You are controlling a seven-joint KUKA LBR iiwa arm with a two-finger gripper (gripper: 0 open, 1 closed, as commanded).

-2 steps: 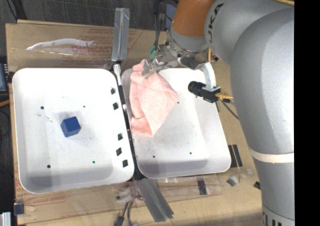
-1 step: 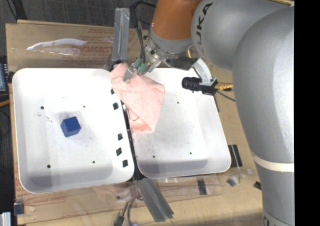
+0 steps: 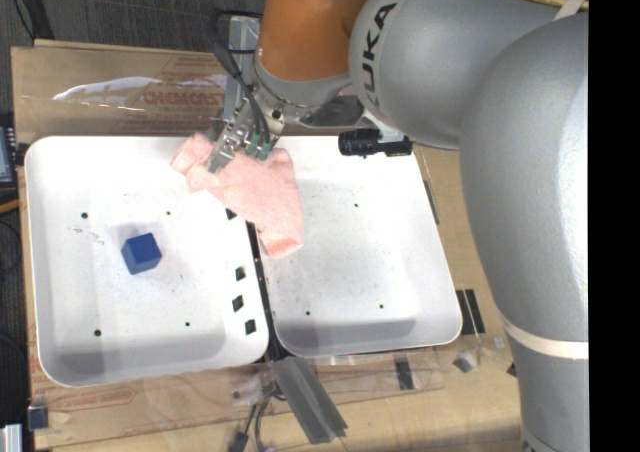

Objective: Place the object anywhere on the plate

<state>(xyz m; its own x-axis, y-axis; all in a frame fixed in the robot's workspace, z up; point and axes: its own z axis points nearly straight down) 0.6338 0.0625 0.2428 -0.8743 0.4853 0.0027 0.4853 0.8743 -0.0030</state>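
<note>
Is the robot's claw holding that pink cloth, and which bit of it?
It looks so: the gripper seems to pinch the pink cloth near its upper left end, while the rest drapes across both bins.

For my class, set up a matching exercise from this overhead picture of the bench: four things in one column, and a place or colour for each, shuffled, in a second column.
Things:
1. blue cube
2. pink cloth
3. end effector
4. orange band

Places or colours:
A. draped across the divide between the two bins
B. on the arm, above the wrist
C. on the floor of the left bin
D. at the upper end of the cloth

Pairs: 1-C, 2-A, 3-D, 4-B
</note>
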